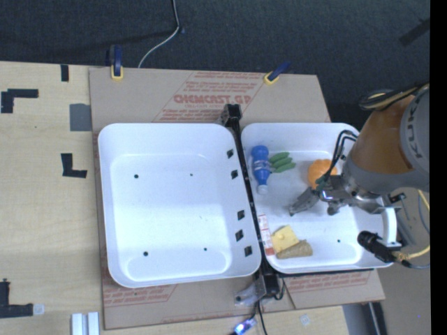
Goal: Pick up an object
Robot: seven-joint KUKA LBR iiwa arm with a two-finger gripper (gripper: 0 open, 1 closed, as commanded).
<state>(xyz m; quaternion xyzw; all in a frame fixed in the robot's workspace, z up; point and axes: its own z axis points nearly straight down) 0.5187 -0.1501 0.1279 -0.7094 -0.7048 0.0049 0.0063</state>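
I see two white bins [167, 135] on brown cardboard [209, 93] over the tabletop [42, 187] (dark carpet [70, 12] behind); my gripper [302, 204] hangs narrow, holding nothing.

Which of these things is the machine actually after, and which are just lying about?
Part of the job:
- gripper, down in the right bin
- blue bottle
- green piece
- orange ball
- yellow block
- tan wedge

Just lying about:
- left bin
- cardboard sheet
- white cable
- two clamps

Robot lab: clamped board [209, 96], taped bench [42, 187]
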